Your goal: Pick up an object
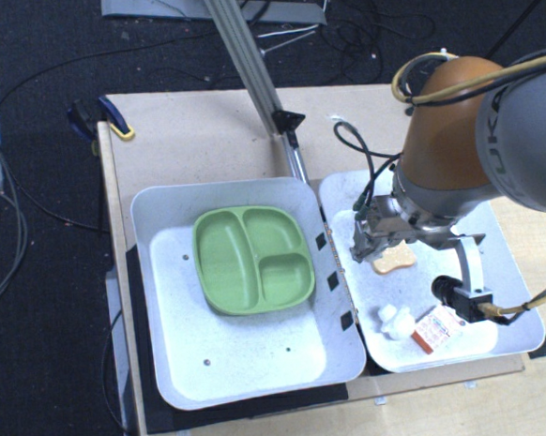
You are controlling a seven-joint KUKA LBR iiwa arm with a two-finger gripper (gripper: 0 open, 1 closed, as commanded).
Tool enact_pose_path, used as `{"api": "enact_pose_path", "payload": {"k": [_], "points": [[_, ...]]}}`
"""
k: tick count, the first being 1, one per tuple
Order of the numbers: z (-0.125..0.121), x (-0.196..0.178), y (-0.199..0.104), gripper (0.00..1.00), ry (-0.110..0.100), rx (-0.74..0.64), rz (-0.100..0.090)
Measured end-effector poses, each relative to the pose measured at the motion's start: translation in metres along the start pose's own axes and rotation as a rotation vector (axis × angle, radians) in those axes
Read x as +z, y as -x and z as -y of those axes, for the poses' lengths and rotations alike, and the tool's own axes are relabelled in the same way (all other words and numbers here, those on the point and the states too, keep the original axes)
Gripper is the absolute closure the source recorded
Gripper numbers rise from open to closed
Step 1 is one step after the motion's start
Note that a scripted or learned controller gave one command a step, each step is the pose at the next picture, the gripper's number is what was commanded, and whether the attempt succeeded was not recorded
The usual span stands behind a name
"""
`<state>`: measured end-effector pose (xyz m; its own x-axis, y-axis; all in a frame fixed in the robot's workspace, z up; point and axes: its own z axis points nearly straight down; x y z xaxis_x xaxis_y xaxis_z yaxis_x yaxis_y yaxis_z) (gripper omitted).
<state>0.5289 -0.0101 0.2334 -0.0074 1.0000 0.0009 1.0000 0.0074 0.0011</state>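
In the camera view, a pale wooden bench [200, 124] carries two shallow white bins side by side. The left bin [171, 361] holds a green plate [255, 259] with three compartments. It lies flat in the far half of the bin, nearer the edge shared with the other bin than the outer left edge. The near half of that bin's floor is bare white.

The arm [472, 121] comes in from the right, its orange band over the far right part of the right bin [362, 299]. The gripper [371, 238] hangs low over the far left part of that bin, close to the edge shared with the left bin. Whether it is apart or together cannot be told from this angle, and nothing can be seen held in it.

A small tan piece [395, 261], shaped like a slice of bread, lies on the bin floor just beside the gripper, on its near right side. Whether the two touch cannot be told. Towards the bin's near edge sits a small white lump [391, 320]. A red-and-white packet [436, 329] lies just to its right, tilted against the bin's edges.

A grey metal bar [246, 55] slants from beyond the bench's far edge towards the gap between the bins. A blue and yellow clamp [113, 117] sits at the bench's far left corner.
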Motion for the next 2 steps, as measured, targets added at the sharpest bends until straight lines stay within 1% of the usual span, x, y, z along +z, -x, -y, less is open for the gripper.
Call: {"api": "enact_pose_path", "payload": {"k": [1, 2], "points": [[0.01, 0.009, -0.05, 1.0, -0.003, 0.0, -0.001], [0.006, 0.003, -0.098, 1.0, -0.001, -0.001, -0.001]]}}
